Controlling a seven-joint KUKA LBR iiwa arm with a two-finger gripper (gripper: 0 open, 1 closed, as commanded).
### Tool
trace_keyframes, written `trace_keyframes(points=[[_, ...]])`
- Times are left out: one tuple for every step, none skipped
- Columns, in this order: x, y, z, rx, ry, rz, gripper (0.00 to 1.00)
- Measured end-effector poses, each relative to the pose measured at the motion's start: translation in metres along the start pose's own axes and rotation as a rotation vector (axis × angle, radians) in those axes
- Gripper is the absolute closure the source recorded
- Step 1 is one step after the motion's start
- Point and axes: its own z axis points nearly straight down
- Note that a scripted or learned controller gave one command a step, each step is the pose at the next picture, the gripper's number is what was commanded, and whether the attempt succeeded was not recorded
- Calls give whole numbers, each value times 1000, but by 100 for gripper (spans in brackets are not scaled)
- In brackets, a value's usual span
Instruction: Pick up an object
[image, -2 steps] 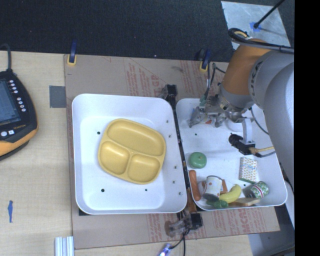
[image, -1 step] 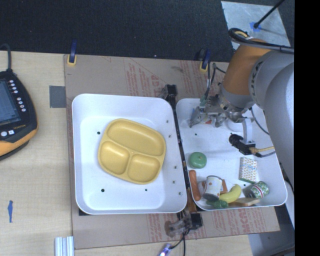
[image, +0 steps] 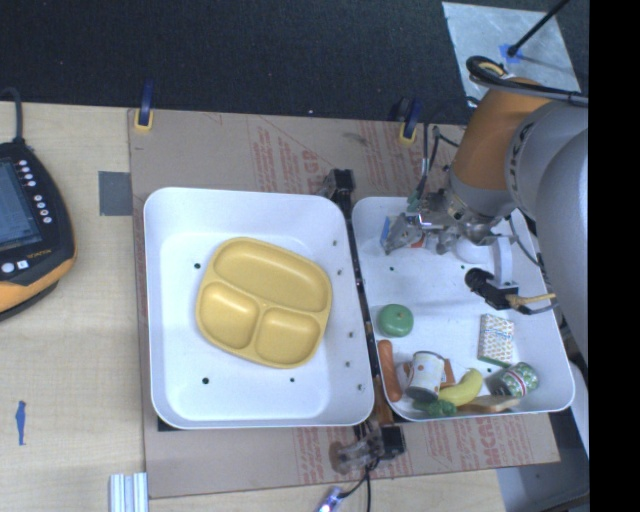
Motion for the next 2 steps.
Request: trace_keyframes(points=[[-20,0,0,-2,0,1,0],[11,0,0,5,1,-2,0]])
